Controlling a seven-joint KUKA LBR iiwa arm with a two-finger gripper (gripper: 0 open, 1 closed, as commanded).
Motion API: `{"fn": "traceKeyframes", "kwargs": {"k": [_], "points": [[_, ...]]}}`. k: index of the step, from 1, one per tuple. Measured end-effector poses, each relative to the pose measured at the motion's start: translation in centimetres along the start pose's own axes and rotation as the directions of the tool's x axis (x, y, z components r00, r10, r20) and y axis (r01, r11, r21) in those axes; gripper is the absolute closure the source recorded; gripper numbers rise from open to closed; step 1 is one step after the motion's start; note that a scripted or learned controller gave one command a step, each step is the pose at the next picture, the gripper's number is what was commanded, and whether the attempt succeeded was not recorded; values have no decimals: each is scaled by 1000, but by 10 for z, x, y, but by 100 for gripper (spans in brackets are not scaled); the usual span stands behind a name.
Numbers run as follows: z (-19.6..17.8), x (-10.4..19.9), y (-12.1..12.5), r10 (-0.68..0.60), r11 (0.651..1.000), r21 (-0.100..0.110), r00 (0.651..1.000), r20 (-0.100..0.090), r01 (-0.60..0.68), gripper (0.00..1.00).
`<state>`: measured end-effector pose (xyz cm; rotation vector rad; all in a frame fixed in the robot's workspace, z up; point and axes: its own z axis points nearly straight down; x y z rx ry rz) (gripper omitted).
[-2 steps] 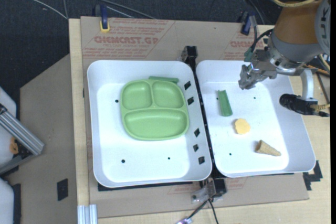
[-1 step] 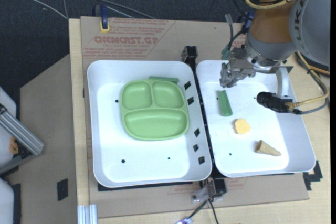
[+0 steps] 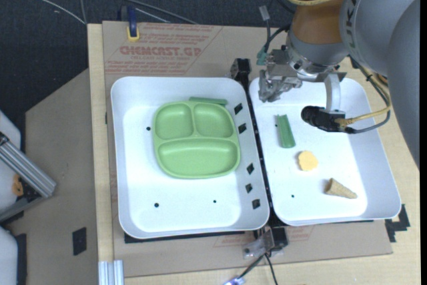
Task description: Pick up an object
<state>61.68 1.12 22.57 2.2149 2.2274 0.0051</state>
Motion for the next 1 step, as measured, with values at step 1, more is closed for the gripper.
{"fn": "traceKeyframes", "kwargs": {"k": [1], "points": [[9,57,11,0,1000,1,1000,0,0,100]]}}
